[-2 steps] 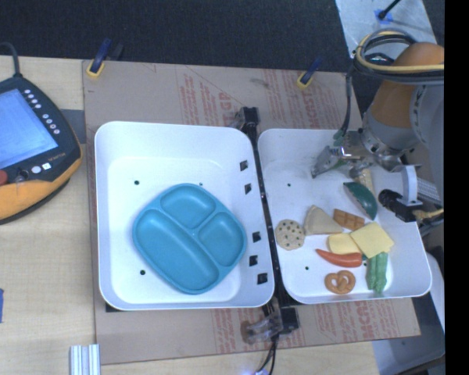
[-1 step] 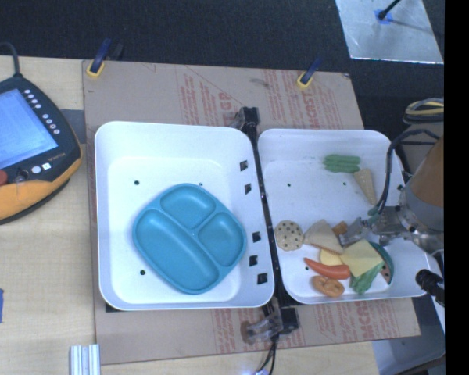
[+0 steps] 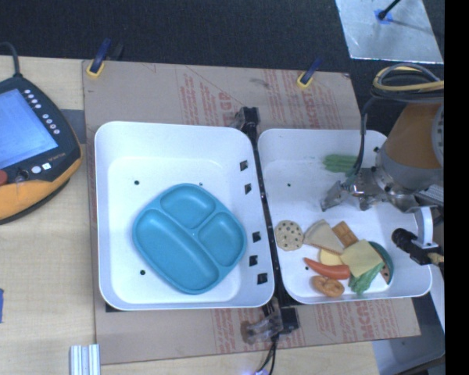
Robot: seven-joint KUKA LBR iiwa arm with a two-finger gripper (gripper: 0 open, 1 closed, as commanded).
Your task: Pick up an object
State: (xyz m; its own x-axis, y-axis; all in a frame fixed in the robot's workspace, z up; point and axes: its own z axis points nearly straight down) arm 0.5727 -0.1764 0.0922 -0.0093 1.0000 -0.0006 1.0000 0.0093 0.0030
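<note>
**Gripper low over the right bin, toy food clustered below it**

The arm [image 3: 410, 143] reaches in from the right, its orange band above the wrist, and the gripper [image 3: 350, 194] sits low over the upper middle of the right bin [image 3: 297, 143]. Whether it is apart or together cannot be told from this angle, and nothing is visibly between its parts. A green item [image 3: 340, 162] lies just beside it, toward the bin's far wall.

The rest of the toy food lies in the near half of the right bin: a round speckled cookie [image 3: 288, 234] at the left, a pale wedge [image 3: 321, 233] next to it, a small brown cracker-like piece [image 3: 345, 233], a yellow slice [image 3: 361, 255], a red pepper [image 3: 327, 269], an orange round piece [image 3: 327, 287] and a watermelon slice [image 3: 383, 262] near the right corner. These pieces touch or overlap one another.

The left bin [image 3: 121, 143] holds a blue divided plate [image 3: 189, 237], lying flat and turned at a slant. Both bins rest on cardboard [image 3: 219, 92] on the tabletop [image 3: 31, 287]. A control pendant [image 3: 19, 151] with a screen lies at the far left.
</note>
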